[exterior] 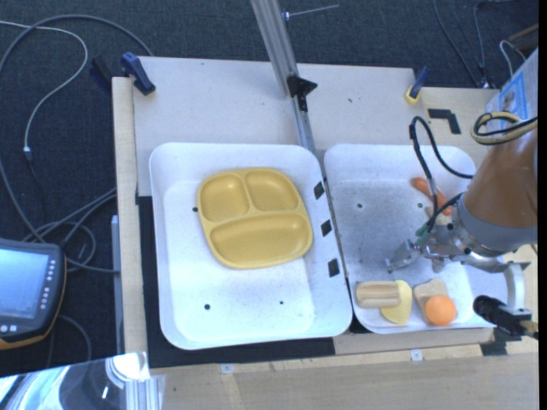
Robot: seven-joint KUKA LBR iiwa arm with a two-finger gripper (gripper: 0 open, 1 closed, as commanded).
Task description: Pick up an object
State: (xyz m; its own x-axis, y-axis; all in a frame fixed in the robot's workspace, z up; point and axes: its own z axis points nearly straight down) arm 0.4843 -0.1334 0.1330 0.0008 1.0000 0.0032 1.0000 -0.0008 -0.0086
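an orange ball (440,311), yellow wedge (397,313) and tan block (378,295) lie clustered at the right bin's (367,220) near edge.

Grey arm with orange band reaching in from right, tool (408,256) lowered, fingers parted

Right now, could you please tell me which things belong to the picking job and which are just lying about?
Job:
gripper
orange ball
tan block
yellow wedge
right bin

Lying about:
yellow divided plate
left bin
handheld screen
blue clamp

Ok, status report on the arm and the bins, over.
Gripper low over right bin, nothing seen between its fingers. Targets at near edge: tan block, yellow piece, orange ball. Yellow divided tray in left bin.
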